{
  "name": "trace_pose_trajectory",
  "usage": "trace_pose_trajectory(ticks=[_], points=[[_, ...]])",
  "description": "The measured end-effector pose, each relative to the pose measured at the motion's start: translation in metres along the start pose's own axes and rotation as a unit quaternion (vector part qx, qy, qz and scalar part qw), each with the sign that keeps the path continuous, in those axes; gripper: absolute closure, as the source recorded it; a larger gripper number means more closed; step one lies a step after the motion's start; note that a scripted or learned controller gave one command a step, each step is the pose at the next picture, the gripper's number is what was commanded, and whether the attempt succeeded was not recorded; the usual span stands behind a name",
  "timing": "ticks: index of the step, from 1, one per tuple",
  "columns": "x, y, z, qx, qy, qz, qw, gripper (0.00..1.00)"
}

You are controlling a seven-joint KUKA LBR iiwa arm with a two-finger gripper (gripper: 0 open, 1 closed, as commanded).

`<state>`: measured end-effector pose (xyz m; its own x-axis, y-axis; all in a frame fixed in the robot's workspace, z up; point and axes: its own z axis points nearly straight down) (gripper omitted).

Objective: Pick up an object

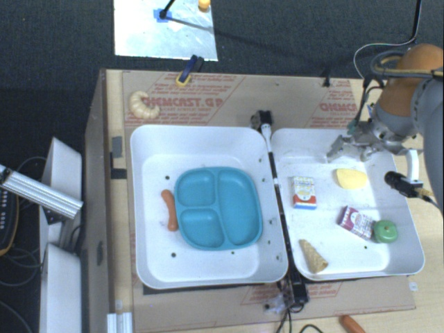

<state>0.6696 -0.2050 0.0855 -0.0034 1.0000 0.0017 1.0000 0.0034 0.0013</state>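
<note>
We see the end effector (352, 148) hovering over the far end of the right bin (409, 255), though we cannot tell its grasp state, and nothing shows between its tips. Just beside it lies the yellow piece (352, 179) (the small carton (303, 191), cone (313, 255), maroon packet (356, 222) and green object (386, 231) lie nearer us); the left bin (149, 186) holds a blue tray (216, 207) and sausage (170, 210).

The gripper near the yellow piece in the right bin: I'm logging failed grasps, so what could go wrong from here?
1. The gripper sits close to the right bin's back wall; descending there may clip it.
2. The yellow piece looks rounded and could slip out.
3. The maroon packet touches the green round object; grabbing one may drag the other.
</note>
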Motion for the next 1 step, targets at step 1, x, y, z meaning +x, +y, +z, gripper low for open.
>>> trace_pose_trajectory(ticks=[1], points=[[0.0183,-0.0634,-0.0507,-0.002,-0.002,0.001,1.0,0.0]])
